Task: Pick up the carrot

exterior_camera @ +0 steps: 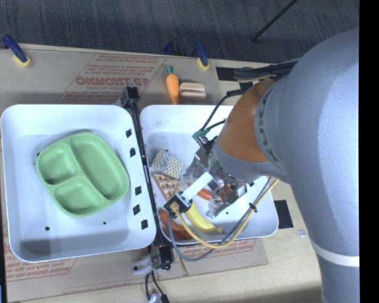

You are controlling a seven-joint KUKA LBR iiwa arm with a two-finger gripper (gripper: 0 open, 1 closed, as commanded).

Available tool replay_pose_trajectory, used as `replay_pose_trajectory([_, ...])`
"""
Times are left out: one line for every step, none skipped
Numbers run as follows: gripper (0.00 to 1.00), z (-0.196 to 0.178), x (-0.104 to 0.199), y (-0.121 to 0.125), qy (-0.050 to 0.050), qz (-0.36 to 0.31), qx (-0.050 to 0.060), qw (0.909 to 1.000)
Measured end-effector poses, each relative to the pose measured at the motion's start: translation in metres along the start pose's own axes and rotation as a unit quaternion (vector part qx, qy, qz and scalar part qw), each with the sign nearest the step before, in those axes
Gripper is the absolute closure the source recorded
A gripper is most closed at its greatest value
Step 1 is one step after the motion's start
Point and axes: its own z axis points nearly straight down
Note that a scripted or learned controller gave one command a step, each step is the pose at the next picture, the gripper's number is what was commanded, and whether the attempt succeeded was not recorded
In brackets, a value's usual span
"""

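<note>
1. My gripper (205,197) hangs low in the right bin (177,115); its grip I cannot tell.
2. The carrot (172,87) lies outside, on cardboard (107,77) printed "CHEMCAST".

Grey arm (316,137) reaching left, gripper (199,201) low (wrist tilted)

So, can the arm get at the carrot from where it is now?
Probably yes, but not directly. The carrot lies on the cardboard beyond the right bin, with nothing on top. The gripper is down in that bin, so it must lift over the rim first.
</note>
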Motion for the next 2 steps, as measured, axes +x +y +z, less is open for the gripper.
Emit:
replay_pose_trajectory([0.00,0.002,0.017,0.053,0.001,0.026,-0.001,0.9996])
replay_pose_trajectory([0.00,0.100,-0.002,0.043,0.000,0.061,0.000,0.9981])
